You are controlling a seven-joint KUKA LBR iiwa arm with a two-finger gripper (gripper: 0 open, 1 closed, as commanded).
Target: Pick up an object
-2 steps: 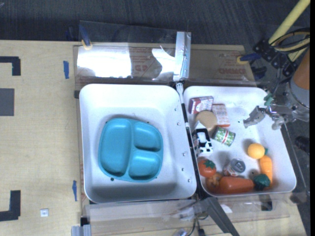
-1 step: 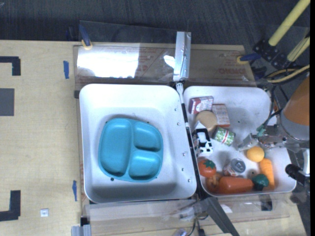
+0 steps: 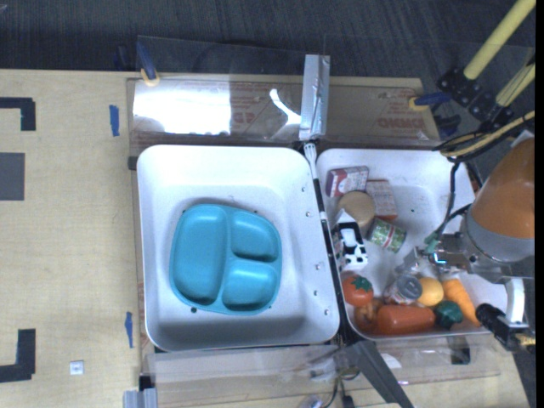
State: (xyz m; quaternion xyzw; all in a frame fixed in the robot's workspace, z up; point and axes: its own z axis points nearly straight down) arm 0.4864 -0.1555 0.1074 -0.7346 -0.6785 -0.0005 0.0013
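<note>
you can see red printing on the cardboard (image 3: 399, 113) behind the right bin (image 3: 387, 158), but it is too small to read. the packet (image 3: 347, 179) and the small can (image 3: 387, 234) inside that bin have labels, also not readable.

all places here are relative to the right bin. the objects lie in a heap in its near half: a tomato (image 3: 358, 289) at the near left, a red sausage-shaped piece (image 3: 405, 318) along the near wall, a green piece (image 3: 448, 314) and a carrot (image 3: 460, 295) toward the near right, a yellow fruit (image 3: 432, 292) just behind the sausage piece. a black and white cow figure (image 3: 351, 245) stands by the left wall.

the end effector (image 3: 422, 257) is over the right middle of the bin, just behind the yellow fruit; whether it is released or clenched, you cannot tell.

the far middle of the bin floor is open. to the left of the bin, touching it, is the left bin (image 3: 161, 185) with a blue divided plate (image 3: 226, 257).
</note>
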